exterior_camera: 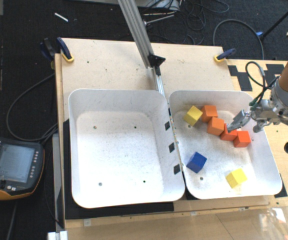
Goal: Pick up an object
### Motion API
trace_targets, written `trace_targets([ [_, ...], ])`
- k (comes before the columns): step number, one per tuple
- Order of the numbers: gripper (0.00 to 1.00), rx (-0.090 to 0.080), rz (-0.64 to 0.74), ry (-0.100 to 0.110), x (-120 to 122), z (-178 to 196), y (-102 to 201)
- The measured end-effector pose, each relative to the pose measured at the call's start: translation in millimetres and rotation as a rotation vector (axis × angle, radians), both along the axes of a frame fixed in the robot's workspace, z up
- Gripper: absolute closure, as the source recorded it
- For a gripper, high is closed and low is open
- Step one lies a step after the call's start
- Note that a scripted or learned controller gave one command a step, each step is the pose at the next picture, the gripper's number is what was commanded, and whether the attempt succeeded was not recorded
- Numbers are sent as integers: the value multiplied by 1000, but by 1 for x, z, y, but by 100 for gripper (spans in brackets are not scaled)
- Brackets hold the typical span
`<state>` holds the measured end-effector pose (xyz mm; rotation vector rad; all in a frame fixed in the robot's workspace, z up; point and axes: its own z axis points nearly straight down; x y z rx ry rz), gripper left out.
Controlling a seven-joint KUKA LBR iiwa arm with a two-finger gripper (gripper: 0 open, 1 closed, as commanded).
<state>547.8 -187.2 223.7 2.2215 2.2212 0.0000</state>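
The right bin (264, 154) holds several small cubes. A yellow cube (193, 115) and an orange cube (210, 112) lie at its back, with another orange cube (215, 126) just in front. Two red-orange cubes (228, 134) (242, 139) sit side by side toward the right wall. Nearer the front lie a blue cube (197, 162) and a second yellow cube (236, 177). My gripper (247, 125) reaches in from the right, low over the two red-orange cubes. Its fingers are spread open and nothing sits between them.
The left bin (84, 134) stands beside the right one, sharing a middle wall. A slanted metal pole (136, 26) rises from the back of the bench. Clamps mark the bench's far corners, and a teach pendant (11, 166) lies off the bench at left.
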Motion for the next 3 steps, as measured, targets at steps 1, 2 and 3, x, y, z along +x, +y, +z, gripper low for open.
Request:
trace_targets([
  [1,0,-8,0,-22,47,-101,23],
  [2,0,-15,6,-33,48,-109,-12],
  [3,0,-2,3,-3,38,-123,-21],
])
